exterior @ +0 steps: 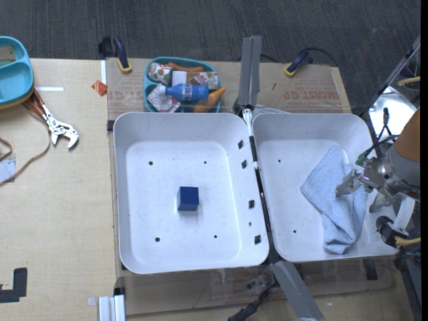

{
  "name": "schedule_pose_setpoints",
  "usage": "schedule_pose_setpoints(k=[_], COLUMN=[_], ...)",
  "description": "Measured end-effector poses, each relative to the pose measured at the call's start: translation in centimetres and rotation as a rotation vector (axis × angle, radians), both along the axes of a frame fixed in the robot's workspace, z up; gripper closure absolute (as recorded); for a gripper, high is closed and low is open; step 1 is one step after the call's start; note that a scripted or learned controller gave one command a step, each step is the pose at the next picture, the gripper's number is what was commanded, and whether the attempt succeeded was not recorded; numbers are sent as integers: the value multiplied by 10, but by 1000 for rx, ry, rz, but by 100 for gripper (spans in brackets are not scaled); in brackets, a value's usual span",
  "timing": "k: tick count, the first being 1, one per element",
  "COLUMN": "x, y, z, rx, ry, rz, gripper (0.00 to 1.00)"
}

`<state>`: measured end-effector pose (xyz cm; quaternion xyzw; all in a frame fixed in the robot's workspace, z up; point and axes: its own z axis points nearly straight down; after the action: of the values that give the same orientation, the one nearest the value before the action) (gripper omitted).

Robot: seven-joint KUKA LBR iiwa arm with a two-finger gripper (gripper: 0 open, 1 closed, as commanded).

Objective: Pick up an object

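Note:
A small blue cube (188, 198) lies alone near the middle of the left white bin (134, 246). A crumpled light-blue cloth (332, 198) lies in the right half of the right white bin (281, 239). My gripper (362, 187) sits low at the right bin's right side, right over the cloth's right edge, with the arm coming in from the right. Its metal fingers (348, 184) look spread, one toward the cloth and one nearer the wrist, and nothing shows between them.
Behind the bins stands a teal bowl (181, 85) holding several small items. A wrench (57, 129) and a light-blue dish (13, 69) lie on the bench at far left. Clamps (120, 53) hold the board's back edge.

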<state>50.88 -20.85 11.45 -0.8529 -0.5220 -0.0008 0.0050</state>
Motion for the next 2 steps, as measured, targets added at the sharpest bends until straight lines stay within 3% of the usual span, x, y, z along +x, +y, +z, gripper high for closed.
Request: schedule_pose_setpoints(k=[1,2], x=[-28,-28], y=[3,4], z=[-22,-22], rx=[4,5], ry=[-6,-6], rz=[130,38], gripper=[0,0])
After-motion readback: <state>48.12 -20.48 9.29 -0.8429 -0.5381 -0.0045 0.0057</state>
